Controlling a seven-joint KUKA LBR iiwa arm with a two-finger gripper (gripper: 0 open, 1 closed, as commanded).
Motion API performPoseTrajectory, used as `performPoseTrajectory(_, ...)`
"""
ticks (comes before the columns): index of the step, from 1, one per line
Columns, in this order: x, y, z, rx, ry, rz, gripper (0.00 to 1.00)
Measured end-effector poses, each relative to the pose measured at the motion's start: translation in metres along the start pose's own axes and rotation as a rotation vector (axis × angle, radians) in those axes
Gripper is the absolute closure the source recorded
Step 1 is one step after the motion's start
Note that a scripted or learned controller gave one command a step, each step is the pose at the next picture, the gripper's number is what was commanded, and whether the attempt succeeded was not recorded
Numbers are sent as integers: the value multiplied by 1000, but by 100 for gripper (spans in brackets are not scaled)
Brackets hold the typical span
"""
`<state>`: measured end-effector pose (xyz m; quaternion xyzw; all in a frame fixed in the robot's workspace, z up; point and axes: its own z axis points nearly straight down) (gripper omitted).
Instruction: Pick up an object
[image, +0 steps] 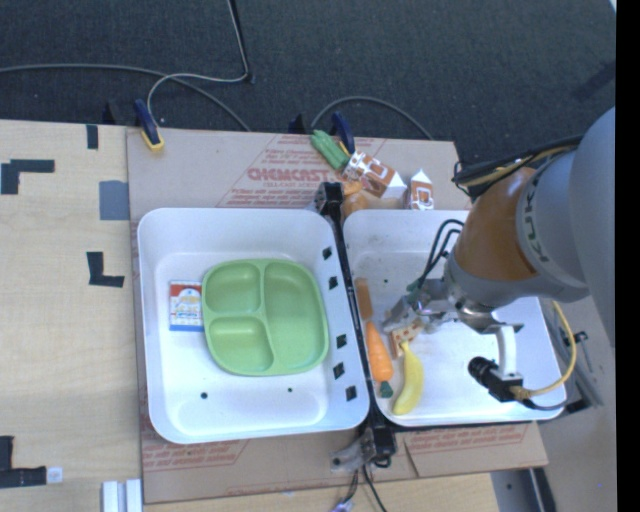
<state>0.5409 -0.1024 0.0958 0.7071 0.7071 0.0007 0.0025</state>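
- Nearest to us, at the six o'clock edge, we see the bench (60, 330) end, and cables hang below the seam between the two bins.
- Just above, in the right bin (450, 405), a yellow banana (408, 380) lies at about five o'clock in the frame, touching the lower end of an orange carrot (378, 355) that runs along the bin's left wall.
- The gripper (408, 318) hangs low over the banana's upper end and just beside the carrot; we cannot tell how it is set, or whether anything is caught in it.
- The grey arm (560, 220) with its orange band (495, 235) reaches in from three o'clock.
- We judge the step in hand to be the descent onto a target, most likely the banana or the carrot. The next move calls for settling around one of them without nudging the other, then lifting straight up.
- In the left bin (165, 400), near the nine o'clock side, a green divided plate (266, 315) sits beside a small printed card (185, 305).
- Farthest, at twelve o'clock beyond the bins, small boxes (378, 180) and a green item (330, 150) lie on cardboard (220, 170).
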Motion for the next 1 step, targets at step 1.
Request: performPoseTrajectory(1,81,20,-88,5,3,-2,100)
